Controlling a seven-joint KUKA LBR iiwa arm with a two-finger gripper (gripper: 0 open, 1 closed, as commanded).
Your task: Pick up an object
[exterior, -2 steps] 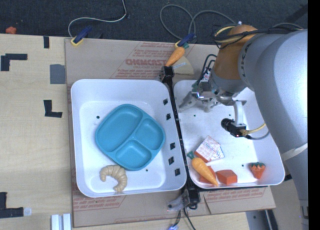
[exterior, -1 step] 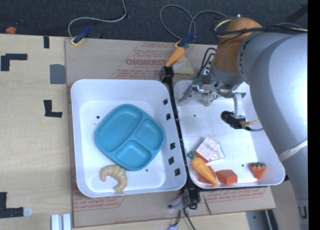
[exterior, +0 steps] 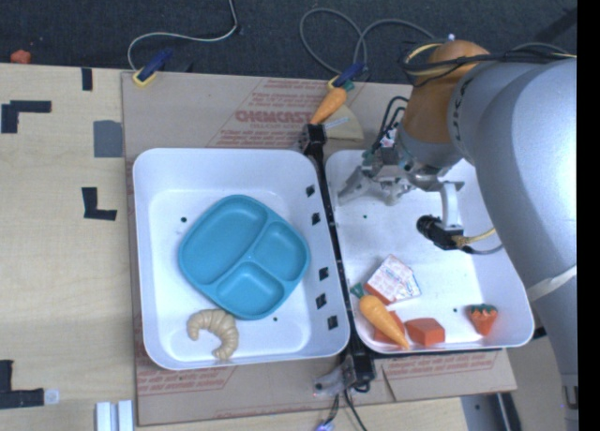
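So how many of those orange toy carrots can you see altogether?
2. One orange toy carrot lies in the right white bin, near its front-left corner beside a red block. The other carrot lies on the cardboard behind the bins. The arm could hide more.

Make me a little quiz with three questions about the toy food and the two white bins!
1. True or false: the croissant lies on top of the blue plate.
2. Which bin holds the carrot? A left B right
3. Fill in: the strawberry sits in the right bin's ____ corner, nearest the camera.

Key: 1 false, it lies beside the plate on the left bin's floor. 2 B. 3 right.
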